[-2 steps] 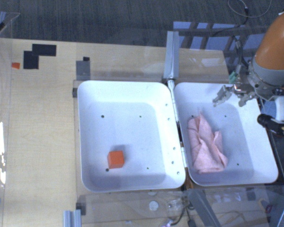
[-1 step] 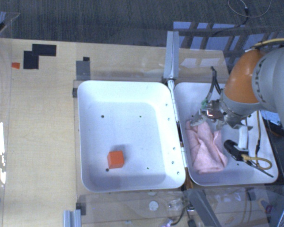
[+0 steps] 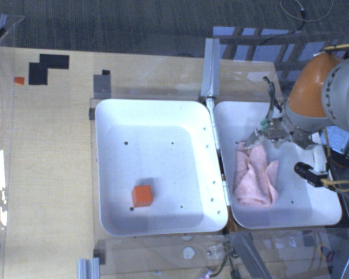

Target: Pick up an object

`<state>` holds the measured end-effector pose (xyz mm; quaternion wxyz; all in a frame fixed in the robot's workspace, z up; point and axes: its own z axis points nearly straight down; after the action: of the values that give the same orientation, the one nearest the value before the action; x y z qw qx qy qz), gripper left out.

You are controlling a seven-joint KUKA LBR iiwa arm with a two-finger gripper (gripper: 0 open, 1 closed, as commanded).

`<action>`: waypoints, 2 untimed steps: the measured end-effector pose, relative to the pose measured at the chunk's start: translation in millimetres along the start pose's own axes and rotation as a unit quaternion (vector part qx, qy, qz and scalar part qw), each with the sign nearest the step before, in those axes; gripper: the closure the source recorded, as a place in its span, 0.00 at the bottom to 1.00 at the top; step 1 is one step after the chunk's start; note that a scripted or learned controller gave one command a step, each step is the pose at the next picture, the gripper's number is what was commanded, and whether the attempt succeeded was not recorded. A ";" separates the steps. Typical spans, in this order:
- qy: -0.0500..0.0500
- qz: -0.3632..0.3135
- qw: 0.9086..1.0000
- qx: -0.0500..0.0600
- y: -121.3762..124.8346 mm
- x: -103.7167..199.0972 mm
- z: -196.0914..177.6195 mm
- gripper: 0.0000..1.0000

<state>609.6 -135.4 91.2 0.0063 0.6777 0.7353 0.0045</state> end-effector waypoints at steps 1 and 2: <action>0.001 -0.022 1.000 -0.001 -9.4 40.2 -0.2 0.00; 0.001 -0.023 1.000 -0.006 -5.7 41.7 -13.4 1.00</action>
<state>600.3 -94.4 104.4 0.0096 0.6603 0.7509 0.0089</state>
